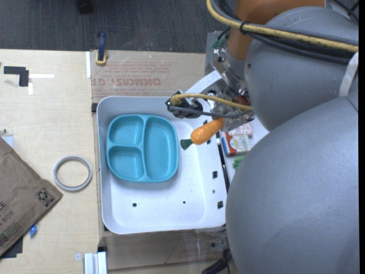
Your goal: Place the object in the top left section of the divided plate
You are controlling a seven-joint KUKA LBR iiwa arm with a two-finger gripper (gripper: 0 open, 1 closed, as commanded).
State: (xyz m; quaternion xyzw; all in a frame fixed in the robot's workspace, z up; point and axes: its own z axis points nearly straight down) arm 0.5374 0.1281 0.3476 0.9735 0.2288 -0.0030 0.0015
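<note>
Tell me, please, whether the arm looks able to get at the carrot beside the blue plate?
Probably yes: the carrot is uncovered, right of the blue plate, close by the gripper, with nothing between them.

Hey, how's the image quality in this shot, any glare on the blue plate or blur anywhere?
Camera view: the light is soft and even, with no glare on the blue divided plate, which looks sharp. Camera view: the grey arm, close to the lens, looms large and slightly soft. Camera view: the orange carrot reads clearly, and shadows on the white bin are faint.
</note>
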